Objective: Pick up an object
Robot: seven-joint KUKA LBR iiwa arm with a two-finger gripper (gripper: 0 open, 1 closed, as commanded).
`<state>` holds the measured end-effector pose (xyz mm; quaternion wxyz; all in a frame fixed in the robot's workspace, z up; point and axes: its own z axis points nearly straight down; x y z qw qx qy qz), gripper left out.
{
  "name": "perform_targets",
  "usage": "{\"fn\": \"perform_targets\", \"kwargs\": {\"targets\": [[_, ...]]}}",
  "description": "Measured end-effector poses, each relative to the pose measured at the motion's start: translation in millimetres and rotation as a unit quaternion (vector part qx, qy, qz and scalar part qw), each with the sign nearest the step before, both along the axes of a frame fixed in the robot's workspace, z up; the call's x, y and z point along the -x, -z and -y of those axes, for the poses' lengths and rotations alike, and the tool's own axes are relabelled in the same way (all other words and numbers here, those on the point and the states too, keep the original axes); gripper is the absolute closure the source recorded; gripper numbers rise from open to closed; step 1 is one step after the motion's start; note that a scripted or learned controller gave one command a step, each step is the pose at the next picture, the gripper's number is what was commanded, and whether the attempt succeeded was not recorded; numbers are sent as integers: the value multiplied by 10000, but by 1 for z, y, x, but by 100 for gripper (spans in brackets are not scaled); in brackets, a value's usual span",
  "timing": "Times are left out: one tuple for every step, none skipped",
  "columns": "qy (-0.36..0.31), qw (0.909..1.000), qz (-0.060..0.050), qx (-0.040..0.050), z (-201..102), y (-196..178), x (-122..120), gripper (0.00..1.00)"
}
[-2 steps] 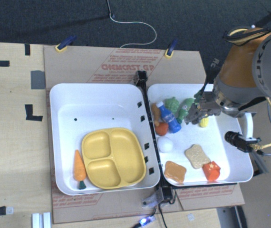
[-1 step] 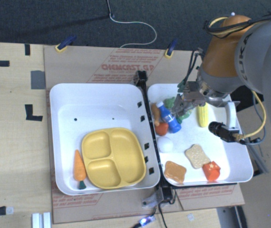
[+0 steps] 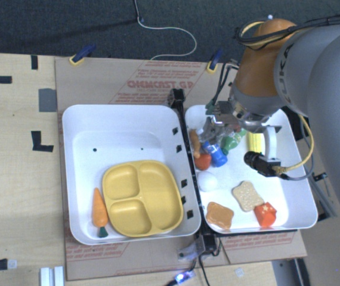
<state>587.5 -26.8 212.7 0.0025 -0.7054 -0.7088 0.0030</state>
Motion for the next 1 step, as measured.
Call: {"fn": "perform_targets", "kwargs": {"targets": [[11,10000,3,6,5,2,-3,100]]}}
